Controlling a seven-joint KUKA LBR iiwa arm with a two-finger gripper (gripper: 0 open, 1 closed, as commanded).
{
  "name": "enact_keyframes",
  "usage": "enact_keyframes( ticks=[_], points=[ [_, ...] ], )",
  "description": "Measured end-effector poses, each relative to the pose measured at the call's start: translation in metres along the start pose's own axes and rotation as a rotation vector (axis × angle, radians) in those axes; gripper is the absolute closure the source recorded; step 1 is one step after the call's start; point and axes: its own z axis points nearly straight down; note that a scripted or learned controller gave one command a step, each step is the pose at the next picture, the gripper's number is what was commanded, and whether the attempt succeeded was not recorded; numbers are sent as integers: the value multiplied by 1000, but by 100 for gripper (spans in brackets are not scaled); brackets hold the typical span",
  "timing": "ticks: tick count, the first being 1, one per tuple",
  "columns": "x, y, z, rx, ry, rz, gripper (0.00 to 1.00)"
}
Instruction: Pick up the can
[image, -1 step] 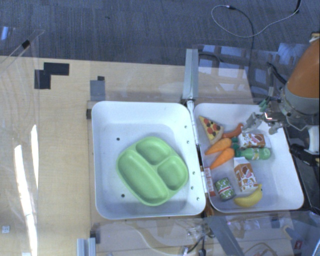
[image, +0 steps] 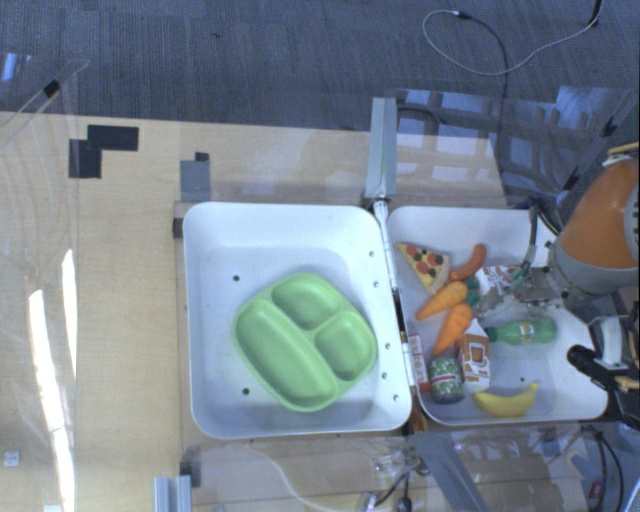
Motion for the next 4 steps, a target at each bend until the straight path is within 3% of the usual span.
enact_keyframes(
  ticks=[1,2,3,4],
  points=[
    [-16,61,3,11,6,38,0],
    [-19,98,2,70,20,99,0],
    [-18,99,-5,68,17,91,100],
    [-17,101,-7,61,15,89,0]
  ],
)
